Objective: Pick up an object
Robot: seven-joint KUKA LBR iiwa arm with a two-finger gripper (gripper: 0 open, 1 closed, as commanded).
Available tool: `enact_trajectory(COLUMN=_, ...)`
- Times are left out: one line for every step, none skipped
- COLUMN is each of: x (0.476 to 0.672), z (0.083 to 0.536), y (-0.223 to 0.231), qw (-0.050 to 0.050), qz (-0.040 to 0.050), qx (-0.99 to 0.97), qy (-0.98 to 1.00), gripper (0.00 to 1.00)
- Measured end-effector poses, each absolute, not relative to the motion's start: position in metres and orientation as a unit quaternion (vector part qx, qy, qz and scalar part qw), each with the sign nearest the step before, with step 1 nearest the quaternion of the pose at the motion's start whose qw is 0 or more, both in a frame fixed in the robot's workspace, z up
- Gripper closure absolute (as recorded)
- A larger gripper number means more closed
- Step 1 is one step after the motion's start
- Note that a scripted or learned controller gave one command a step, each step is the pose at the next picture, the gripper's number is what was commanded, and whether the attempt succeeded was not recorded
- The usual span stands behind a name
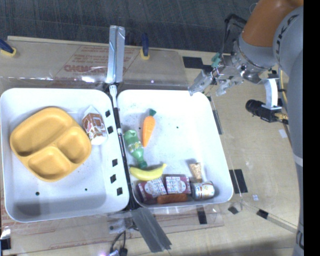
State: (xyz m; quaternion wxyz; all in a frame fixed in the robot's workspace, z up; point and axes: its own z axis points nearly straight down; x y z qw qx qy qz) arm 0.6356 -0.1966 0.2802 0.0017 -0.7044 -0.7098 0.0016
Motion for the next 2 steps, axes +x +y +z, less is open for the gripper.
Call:
enact_trajectory(x=0.656, z=0.123, y=-0.119, qw=0.002, qz=0.0013, qx=-0.638, qy=-0.77, gripper=0.0)
enact_trajectory(x=0.634, z=0.092, y=-0.117, qw=0.001, qz=0.0014, qx=-0.632, qy=-0.775, gripper=0.0)
